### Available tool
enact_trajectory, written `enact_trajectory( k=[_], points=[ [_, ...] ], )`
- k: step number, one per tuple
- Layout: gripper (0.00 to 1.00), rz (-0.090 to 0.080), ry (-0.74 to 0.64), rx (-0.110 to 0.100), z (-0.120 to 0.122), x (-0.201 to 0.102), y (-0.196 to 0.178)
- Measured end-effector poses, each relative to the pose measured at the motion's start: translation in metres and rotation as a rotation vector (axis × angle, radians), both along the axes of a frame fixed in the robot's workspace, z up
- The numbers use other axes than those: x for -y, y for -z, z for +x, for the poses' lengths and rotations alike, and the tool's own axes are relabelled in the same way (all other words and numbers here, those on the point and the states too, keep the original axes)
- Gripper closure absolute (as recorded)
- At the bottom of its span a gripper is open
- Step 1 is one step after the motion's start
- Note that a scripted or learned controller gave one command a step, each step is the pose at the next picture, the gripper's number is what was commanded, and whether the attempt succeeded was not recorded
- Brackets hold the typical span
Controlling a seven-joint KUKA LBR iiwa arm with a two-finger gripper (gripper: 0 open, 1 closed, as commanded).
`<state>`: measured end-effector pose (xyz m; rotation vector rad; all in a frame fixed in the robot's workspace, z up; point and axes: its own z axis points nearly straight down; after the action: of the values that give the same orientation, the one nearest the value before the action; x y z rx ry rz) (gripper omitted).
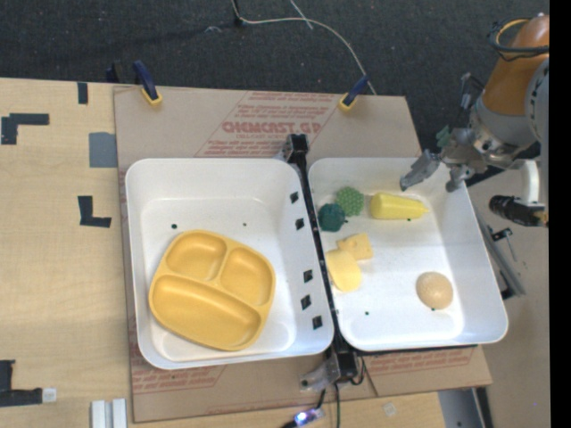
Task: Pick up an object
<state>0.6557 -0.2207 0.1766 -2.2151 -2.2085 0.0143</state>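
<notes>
Yellow plastic is my pick: the corn-shaped piece (397, 206) lies on its side at the far end of the right bin (477, 266), just right of the green broccoli toy (349, 201), and my gripper (434, 175) hangs just above its far right with the two fingers spread and nothing between them. It looks light, hard and smooth, so I judge it likely to slip or roll. I'd close across its thick middle, not the tapered right tip.

Light wooden bench (53, 266) carries a brown cardboard sheet (259, 123), clamped at its far edge. Two shallow white plastic bins sit side by side on it: left bin (147, 185), right bin (477, 315).
</notes>
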Motion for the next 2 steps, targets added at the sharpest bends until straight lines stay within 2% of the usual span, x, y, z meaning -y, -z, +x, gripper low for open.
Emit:
enact_trajectory(
  k=[1, 2],
  points=[
    [0.00, -0.003, -0.004, 0.015, 0.004, -0.001, -0.011],
    [0.00, -0.003, -0.005, 0.011, 0.009, -0.007, 0.050]
  ],
)
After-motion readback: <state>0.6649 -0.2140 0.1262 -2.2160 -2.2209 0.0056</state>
